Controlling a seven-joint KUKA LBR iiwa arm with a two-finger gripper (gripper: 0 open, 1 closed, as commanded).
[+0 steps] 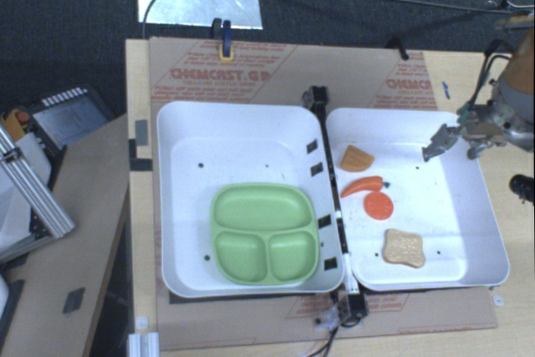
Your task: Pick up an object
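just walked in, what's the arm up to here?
The grey KUKA arm's two-finger gripper is over the upper right part of the right white bin, with nothing between its fingers. That bin holds four toy foods along its left side: an orange wedge, a red-orange chili pepper, a round red tomato slice and a tan slice of bread. The left white bin holds a green three-compartment plate. Nothing is picked yet.

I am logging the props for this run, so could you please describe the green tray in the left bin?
The green tray is a pale green, plastic-looking plate with rounded corners, split into three compartments: one wide one at the far side and two smaller ones nearer the camera. It lies flat, right way up, on the floor of the left bin, toward its near right corner. Nothing lies in it.
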